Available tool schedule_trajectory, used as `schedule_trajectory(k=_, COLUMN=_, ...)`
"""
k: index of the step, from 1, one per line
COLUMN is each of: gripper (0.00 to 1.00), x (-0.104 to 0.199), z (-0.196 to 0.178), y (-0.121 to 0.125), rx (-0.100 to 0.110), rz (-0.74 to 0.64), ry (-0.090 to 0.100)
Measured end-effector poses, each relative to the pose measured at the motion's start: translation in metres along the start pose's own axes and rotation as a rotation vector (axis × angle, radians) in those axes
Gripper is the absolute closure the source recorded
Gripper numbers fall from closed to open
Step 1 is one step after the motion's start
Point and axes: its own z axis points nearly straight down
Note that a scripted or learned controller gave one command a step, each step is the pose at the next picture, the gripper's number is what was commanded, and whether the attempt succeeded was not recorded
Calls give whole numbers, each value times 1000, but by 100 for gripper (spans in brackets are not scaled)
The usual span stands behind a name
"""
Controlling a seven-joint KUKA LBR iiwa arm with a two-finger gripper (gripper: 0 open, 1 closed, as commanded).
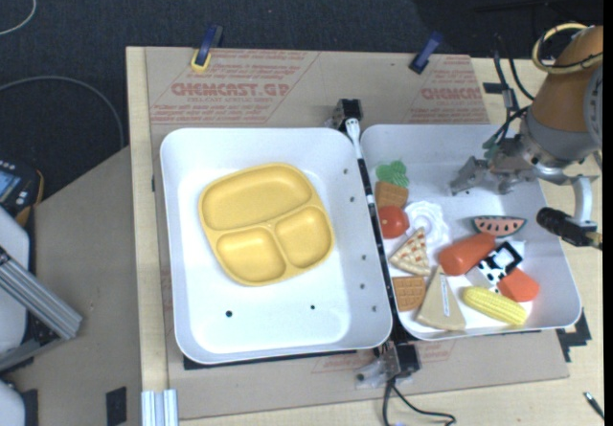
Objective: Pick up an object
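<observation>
Yellow moulded three-compartment tray (265, 221) lies in glossy left bin (182, 223).

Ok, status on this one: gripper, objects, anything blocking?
Gripper over right bin, nothing visibly gripped. Toy food piled below-left. Yellow tray in left bin.

Toy foods (450, 266) heaped in right bin (565, 295) (possibly overlapping), none lifted.

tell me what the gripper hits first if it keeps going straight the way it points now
Probably the bare floor of the right bin. The gripper points left and downward, above the toy food pile; depth is unclear, so the green toy is possible.
</observation>
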Motion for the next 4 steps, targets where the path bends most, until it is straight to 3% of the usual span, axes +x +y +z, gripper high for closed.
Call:
schedule_trajectory(k=1, gripper=100, x=-2, z=-12, y=0, rx=-3, rz=0, ry=-7)
schedule_trajectory(k=3, gripper=100, x=0, z=-121, y=5, rx=-9, rz=3, ry=-12)
schedule_trajectory(k=4, gripper=100, x=0, z=-142, y=6, rx=-7, rz=3, ry=-11)
